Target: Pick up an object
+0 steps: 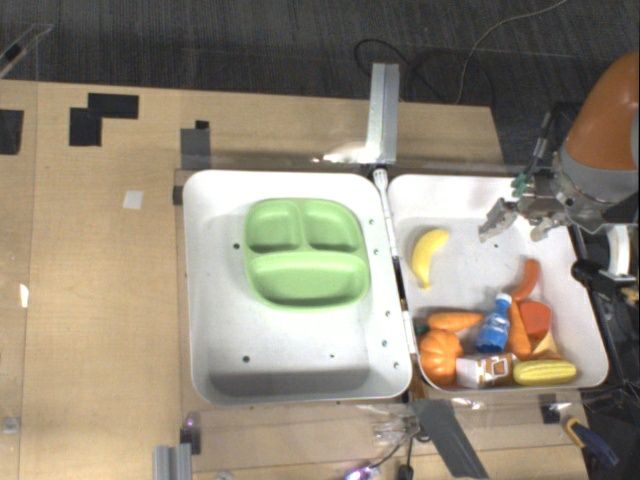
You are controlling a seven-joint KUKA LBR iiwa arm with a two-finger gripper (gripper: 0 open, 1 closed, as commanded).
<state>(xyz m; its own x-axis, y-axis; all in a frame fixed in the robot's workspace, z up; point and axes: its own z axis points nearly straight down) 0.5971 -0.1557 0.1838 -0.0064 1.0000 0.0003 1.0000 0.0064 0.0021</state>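
Two spread fingers of the gripper (519, 220) are held empty above the right bin's (452, 193) far edge, beyond the banana (429, 254).

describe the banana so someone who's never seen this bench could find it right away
Look at the right-hand white bin. The banana lies alone in the bin's open upper-left part, near the divider. It is plain yellow and curved, apart from the toy food heaped along the bottom edge.

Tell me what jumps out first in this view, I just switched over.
The green divided plate sits alone in the middle of the left bin. In the right bin, a yellow banana lies apart from the toy food crowded along the near edge. The gripper hangs open over the far right corner.
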